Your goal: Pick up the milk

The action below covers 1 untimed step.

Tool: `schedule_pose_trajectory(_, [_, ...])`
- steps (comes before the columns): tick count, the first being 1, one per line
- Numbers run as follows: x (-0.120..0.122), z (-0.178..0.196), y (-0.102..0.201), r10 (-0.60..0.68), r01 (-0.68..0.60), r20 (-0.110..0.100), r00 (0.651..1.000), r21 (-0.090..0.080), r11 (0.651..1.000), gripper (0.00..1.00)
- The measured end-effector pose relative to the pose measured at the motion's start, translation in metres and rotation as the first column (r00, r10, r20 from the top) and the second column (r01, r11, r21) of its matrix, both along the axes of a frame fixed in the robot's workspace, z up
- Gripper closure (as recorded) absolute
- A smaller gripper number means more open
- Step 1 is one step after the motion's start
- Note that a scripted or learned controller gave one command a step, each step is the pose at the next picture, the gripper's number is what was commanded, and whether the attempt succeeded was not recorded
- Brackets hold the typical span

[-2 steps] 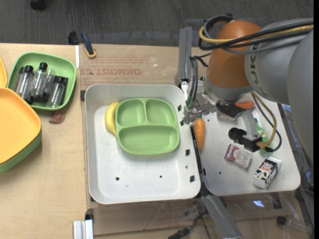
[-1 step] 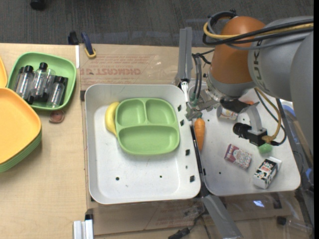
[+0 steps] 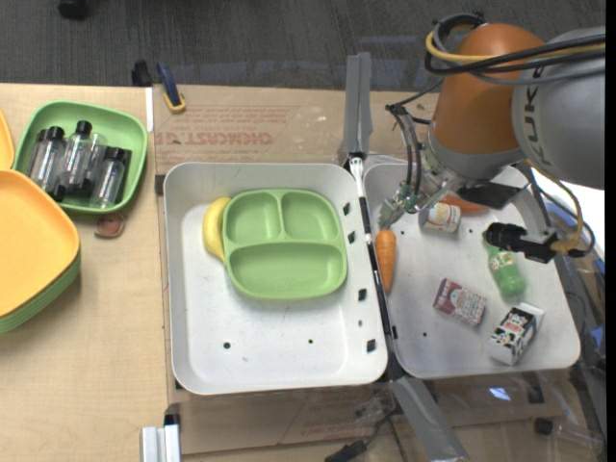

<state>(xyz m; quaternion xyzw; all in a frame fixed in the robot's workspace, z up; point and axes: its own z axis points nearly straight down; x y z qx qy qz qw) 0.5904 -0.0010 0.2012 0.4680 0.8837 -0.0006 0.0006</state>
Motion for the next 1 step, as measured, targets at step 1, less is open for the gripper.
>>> schedule_pose_trajectory(1, [0.0272,-0.0107,-0.0347,-0.308,0.308,0.0,0.951,-0.001,0.951,1.0])
